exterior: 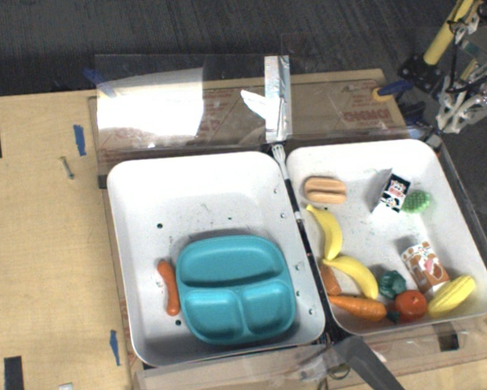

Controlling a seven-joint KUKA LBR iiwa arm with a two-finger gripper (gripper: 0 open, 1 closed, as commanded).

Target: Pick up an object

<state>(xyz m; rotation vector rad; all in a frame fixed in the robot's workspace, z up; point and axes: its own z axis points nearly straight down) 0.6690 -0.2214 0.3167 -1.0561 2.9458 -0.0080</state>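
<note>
Camera view looks down on two white bins on the table. The left bin [132, 192] holds a teal divided tray [233, 287] with an orange toy sausage [168, 286] just beside it. The right bin [459, 212] is crowded with toy food. I'd go for the hot dog [324, 190], which lies apart near the far left corner. A straight descent with the claw across its short side should do, keeping off the banana [329, 233] below it. The carrot [357, 307] and tomato [411, 304] are packed together and look harder. Beyond the right bin's far corner, pale hardware [465, 107] hangs among cables, well apart from everything. Whether the claw is released or clenched, I cannot tell.
</note>
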